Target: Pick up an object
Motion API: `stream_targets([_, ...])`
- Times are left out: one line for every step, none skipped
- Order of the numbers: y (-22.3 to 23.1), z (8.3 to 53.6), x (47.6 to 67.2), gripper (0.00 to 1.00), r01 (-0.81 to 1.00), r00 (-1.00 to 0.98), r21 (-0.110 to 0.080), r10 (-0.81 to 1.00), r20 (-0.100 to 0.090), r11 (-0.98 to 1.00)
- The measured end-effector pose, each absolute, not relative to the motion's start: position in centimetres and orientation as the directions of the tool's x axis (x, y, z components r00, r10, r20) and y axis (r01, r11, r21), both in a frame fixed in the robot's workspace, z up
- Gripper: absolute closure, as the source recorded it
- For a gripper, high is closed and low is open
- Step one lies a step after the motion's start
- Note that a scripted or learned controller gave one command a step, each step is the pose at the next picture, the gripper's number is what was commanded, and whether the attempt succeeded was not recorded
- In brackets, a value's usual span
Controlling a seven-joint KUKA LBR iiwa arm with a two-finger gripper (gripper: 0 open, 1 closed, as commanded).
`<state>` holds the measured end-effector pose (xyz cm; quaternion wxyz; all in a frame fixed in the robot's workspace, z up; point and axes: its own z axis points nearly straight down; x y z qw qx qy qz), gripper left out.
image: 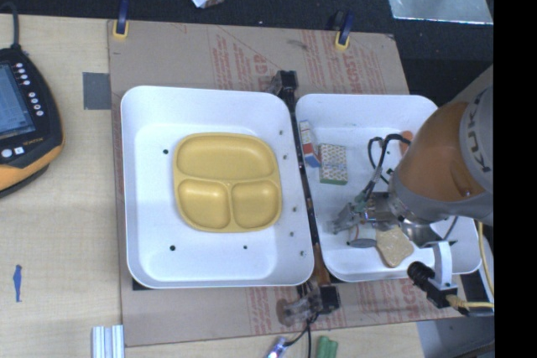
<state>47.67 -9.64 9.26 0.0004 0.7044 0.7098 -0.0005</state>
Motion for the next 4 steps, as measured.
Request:
stream_targets([-9.8,10.3,47.8,1.0,1.0,-0.011,0.0,1.0,-0.004,0.011])
stream_targets([-1.9,19.2,51.8,1.0,1.0,-0.004,-0.002,1.0,0.002,0.004])
stream_targets([5.3,21.6,54.6,1.0,1.0,-0.004,-0.004,1.0,0.002,0.004])
stream_targets([0.2,20.5,53.5,1.0,1.0,0.0,-0.004,1.0,0.001,0.0])
